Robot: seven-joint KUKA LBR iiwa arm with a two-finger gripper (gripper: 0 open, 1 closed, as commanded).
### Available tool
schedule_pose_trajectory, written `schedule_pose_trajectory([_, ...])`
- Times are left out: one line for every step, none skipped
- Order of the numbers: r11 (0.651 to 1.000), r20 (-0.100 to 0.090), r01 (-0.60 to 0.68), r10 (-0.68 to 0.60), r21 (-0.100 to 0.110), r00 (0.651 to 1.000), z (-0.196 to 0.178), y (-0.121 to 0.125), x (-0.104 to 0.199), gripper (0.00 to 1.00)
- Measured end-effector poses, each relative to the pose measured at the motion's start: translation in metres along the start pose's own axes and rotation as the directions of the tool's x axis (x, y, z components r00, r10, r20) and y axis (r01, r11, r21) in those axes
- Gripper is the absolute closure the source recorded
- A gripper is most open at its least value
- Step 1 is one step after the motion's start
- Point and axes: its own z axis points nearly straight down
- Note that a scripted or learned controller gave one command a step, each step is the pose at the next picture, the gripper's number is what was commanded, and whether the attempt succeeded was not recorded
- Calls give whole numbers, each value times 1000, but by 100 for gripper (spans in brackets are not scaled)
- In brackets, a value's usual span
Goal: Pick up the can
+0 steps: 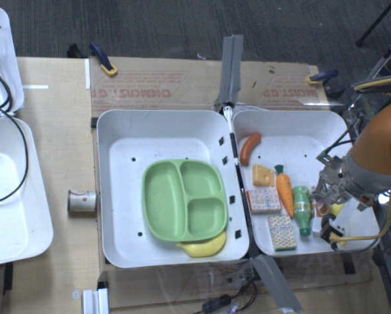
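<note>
One can is being left ungrasped, far left of gripper | gripper opening cannot be told | approach judged pending; long leftward reach is being called for

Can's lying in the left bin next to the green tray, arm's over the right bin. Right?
Not quite. The can lies on its side on the bench, outside the left bin, just past its left wall, not in it with the green tray. The rest holds: the arm is over the right bin. The camera view shows this.
</note>
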Motion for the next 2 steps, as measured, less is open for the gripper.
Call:
schedule_pose_trajectory([999, 10, -37, 37, 24, 999, -2, 72, -8, 0])
schedule_pose_trajectory([1000, 12, -6, 6, 4, 1000, 3, 46, 6, 0])
